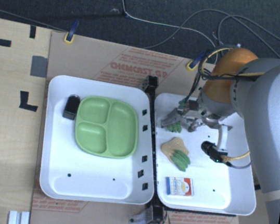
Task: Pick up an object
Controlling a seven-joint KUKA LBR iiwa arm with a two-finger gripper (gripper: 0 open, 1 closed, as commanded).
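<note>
Camera view: hand [176, 121], grip state unclear, above right bin [231, 200]; small box's [179, 186] label illegible.

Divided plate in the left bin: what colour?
Light green, plain, no pattern. The divided plate shows clearly in the camera view, lying in the left bin.

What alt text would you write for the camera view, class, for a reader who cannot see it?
A grey robot arm reaches from the right, its gripper low over the right bin, which holds a tan and green object and a small card. The left bin holds a green divided plate and a black block.
</note>
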